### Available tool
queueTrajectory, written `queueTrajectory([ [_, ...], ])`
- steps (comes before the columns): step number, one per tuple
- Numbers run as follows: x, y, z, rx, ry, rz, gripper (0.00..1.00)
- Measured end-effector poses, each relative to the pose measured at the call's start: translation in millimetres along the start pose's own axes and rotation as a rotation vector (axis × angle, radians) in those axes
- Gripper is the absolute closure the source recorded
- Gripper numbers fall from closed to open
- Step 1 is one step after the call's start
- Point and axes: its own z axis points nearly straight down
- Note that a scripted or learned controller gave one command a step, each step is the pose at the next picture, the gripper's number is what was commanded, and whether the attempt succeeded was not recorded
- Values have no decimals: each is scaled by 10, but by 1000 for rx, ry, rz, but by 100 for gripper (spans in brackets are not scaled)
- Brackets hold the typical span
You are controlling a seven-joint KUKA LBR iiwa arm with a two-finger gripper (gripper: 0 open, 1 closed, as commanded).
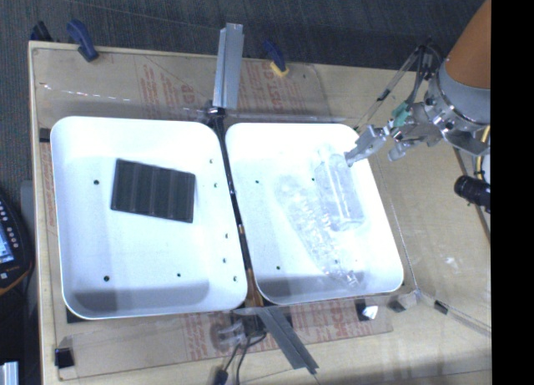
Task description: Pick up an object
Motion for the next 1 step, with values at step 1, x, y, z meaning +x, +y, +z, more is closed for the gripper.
queueTrajectory([
  [1,-55,-99,166,3,1,1,0],
])
